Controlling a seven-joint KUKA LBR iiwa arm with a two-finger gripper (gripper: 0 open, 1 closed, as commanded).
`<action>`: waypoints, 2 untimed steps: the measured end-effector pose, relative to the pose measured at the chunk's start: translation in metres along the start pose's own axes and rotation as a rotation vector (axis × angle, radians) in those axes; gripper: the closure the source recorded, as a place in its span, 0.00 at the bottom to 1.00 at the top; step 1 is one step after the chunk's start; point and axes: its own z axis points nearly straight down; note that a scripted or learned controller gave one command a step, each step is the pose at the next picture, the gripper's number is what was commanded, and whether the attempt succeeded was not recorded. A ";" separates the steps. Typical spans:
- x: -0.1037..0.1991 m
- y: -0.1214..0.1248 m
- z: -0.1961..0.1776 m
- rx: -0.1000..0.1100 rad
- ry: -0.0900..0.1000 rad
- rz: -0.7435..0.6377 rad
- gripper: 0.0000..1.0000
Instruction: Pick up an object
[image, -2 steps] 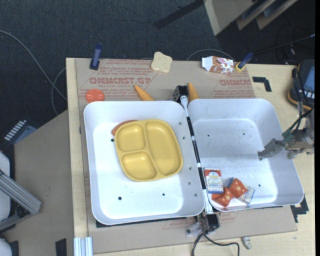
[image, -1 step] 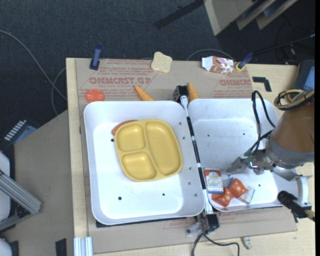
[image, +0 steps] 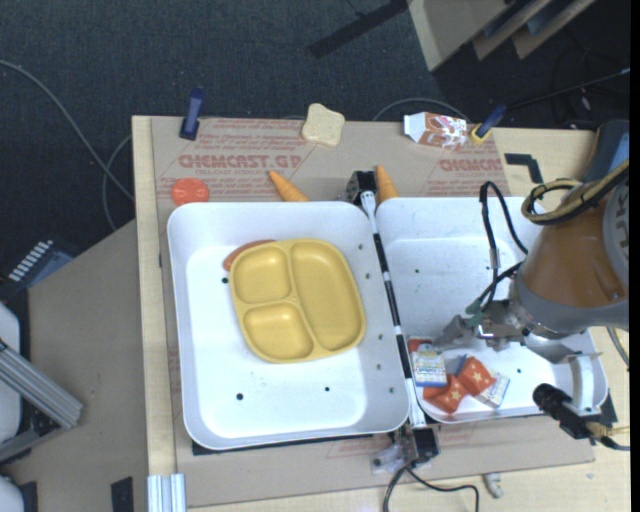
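Several small items lie bunched at the front of the right bin (image: 440, 260): a blue and white box (image: 430, 366), a red packet (image: 476, 376), an orange-red piece (image: 446, 399) and a small white piece (image: 497, 391). My gripper (image: 478, 328) hangs low over that bin, just behind and right of the pile, close above the red packet. The grey wrist and the orange band (image: 570, 262) cover the bin's right side. Nothing shows held in the gripper. In the left bin (image: 200, 330) a yellow divided plate (image: 297, 298) lies over a red-orange thing (image: 238, 256) peeking out at its back left.
On the cardboard behind the bins lie a toy bread slice (image: 323, 124), two carrots (image: 288, 187) (image: 386, 183), an orange disc (image: 187, 190), a blue clip (image: 192, 113) and a small carton (image: 437, 129). Black cables (image: 492, 240) loop over the right bin by the arm.
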 end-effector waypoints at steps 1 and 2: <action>-0.061 0.031 -0.033 -0.004 -0.003 0.003 0.00; -0.035 0.118 -0.037 -0.004 -0.002 0.000 0.00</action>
